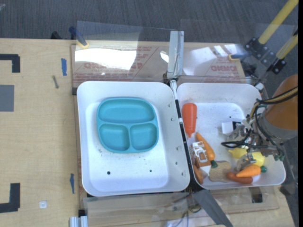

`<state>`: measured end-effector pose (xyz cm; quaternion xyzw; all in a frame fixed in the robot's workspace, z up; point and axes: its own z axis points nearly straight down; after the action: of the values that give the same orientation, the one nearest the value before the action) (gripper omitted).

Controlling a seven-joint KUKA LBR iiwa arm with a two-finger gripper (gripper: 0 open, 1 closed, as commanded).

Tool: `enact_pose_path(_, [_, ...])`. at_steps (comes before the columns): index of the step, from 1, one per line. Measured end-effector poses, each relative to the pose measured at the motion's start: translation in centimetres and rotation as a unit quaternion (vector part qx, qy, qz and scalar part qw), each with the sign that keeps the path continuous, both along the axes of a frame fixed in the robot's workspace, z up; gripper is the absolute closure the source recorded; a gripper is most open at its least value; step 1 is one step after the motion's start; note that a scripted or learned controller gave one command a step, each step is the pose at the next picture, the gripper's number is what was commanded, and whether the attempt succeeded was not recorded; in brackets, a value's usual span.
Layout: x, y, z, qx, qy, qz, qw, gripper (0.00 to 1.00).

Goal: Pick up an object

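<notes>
Your pincer (pixel 247 161), grip unclear, sits among carrots (pixel 246 172) and a yellow toy (pixel 251 153); teal plate (pixel 127 124) lies left on the bench (pixel 33 126).

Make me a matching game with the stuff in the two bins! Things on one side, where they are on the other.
Things:
1. blue tray
2. orange cylinder
3. carrot
4. gripper

Places:
A. near the front right corner of the right bin
B. in the left bin
C. above the yellow toy in the right bin
D. by the divider, at the left side of the right bin

Pairs: 1-B, 2-D, 3-A, 4-C
</notes>
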<state>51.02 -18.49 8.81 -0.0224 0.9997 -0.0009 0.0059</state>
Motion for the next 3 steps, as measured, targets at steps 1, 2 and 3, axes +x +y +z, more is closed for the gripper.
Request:
enact_pose_path(1, [5.7, -1.5, 0.0, -0.0002, -0.001, -0.021, 0.9998, 0.00])
enact_pose_path(2, [10.7, -0.3, 0.0, 0.0008, 0.012, -0.134, 0.9910, 0.00])
enact_pose_path(3, [5.7, -3.5, -0.1, 0.0036, 0.001, -0.104, 0.9945, 0.00])
